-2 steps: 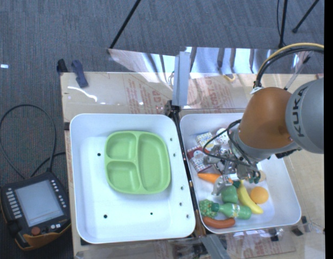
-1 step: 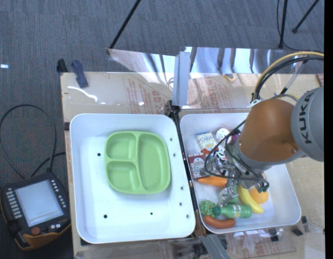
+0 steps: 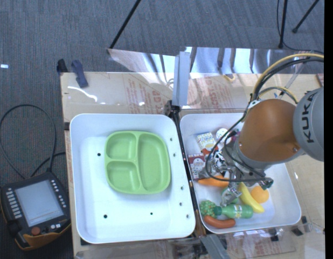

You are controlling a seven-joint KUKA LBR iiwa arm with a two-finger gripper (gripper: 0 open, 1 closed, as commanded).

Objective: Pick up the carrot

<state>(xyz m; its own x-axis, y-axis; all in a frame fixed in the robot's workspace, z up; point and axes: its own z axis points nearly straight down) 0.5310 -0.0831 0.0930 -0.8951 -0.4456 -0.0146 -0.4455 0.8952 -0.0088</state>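
The carrot (image 3: 210,181) is a short orange piece lying in the middle-left of the right bin (image 3: 292,201), partly under the arm's wrist. My gripper (image 3: 229,192) hangs low over the bin's contents, just right of and slightly nearer than the carrot, right over a green bottle. The wrist and cables hide the carrot's right end. I cannot see whether anything is held.
Around the gripper lie a yellow banana (image 3: 249,198), an orange fruit (image 3: 261,194), a green bottle (image 3: 235,211), a red sausage-shaped item (image 3: 219,223) and a broccoli (image 3: 207,206). Two small cartons (image 3: 205,140) sit at the bin's back left. The left bin holds a green divided plate (image 3: 138,162).
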